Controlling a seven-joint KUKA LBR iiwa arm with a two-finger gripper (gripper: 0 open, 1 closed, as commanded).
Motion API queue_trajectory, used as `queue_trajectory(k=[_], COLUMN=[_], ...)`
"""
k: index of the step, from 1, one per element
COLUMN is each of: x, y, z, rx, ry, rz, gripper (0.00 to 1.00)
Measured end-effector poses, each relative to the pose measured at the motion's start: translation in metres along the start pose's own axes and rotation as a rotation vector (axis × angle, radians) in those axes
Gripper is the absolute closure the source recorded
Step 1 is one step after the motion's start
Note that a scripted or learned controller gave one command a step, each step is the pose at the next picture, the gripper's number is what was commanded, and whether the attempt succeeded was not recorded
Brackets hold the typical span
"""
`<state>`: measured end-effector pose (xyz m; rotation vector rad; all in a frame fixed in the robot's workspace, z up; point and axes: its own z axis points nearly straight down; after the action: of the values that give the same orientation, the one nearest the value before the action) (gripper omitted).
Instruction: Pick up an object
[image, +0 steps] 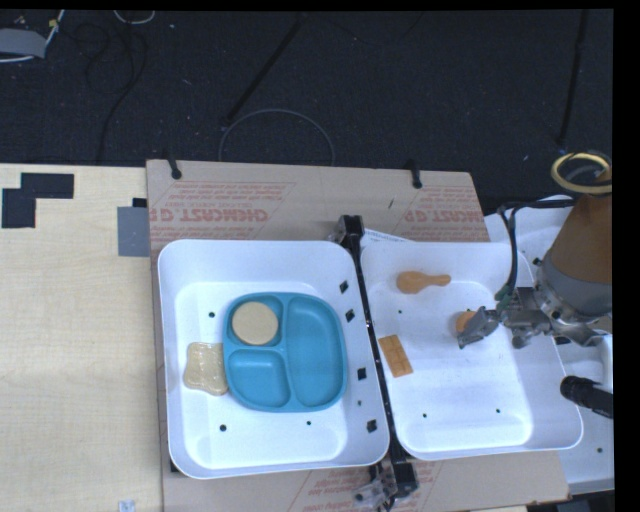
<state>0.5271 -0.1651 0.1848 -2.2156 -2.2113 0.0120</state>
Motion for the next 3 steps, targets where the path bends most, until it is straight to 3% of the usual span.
queue_trajectory(k=[1, 2, 3], x=[0.0, -0.004, -0.003], y=[0.003, 0.004, 0.005], z=[-0.006, 0.057, 0.098], rx=[-0.012, -0.005, -0.011], ry=[-0.003, 0.0, -0.002], rz=[-0.002, -0.002, 0.0], gripper=[0.0, 0.0, 0.0])
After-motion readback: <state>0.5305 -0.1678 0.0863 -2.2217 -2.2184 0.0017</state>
